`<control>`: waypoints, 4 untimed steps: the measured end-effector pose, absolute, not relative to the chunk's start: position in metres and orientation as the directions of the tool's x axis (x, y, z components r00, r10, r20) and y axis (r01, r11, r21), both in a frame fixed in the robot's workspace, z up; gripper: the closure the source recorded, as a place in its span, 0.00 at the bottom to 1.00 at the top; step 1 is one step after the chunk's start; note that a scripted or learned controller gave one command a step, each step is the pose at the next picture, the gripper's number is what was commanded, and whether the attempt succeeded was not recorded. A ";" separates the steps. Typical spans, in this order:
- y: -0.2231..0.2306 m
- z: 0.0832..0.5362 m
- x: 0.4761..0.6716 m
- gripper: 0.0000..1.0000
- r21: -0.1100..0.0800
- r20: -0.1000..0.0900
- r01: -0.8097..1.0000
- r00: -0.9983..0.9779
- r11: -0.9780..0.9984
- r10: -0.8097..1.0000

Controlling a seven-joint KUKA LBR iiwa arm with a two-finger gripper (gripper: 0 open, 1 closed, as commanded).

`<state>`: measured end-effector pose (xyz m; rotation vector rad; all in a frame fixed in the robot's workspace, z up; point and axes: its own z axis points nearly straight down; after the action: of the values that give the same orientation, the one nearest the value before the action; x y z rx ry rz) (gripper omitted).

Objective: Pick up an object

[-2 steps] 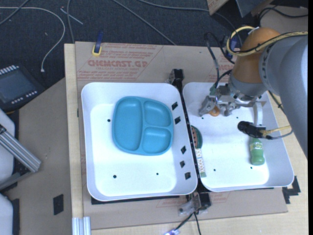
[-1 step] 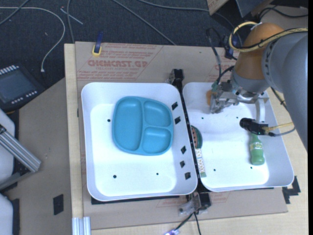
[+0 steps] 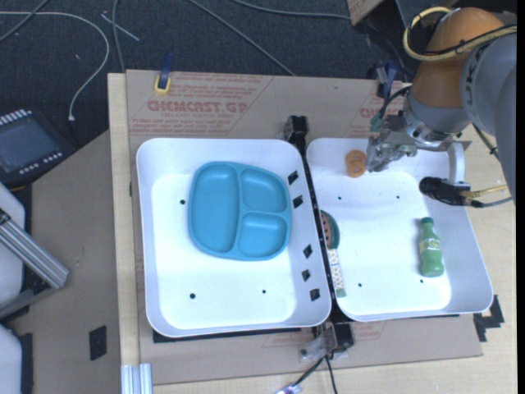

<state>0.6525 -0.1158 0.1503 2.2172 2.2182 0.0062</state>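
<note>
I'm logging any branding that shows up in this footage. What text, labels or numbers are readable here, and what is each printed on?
"CHEMCAST GP": red print on the brown protective sheet covering the bench board, above the left bin; the last letters are faint.
Smaller red lines under it and at the board's upper right: too blurred to read.
Green bottle label: too small to read.
Strip between the bins: print illegible.

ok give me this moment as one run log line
gripper: low in right bin, beside orange object | grasp: not confirmed | green bottle: lying in right bin | blue tray: left bin
</note>
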 end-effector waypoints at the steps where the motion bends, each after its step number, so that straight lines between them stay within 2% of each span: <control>1: -0.112 0.215 0.650 1.00 0.009 -0.001 1.000 -0.002 0.002 1.000; 2: -0.112 0.217 0.651 1.00 0.002 0.000 1.000 -0.001 0.001 1.000; 4: -0.008 0.222 0.588 1.00 -0.004 0.003 1.000 -0.006 0.006 1.000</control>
<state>0.5885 -0.0080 0.2219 2.2191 2.2315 -0.0013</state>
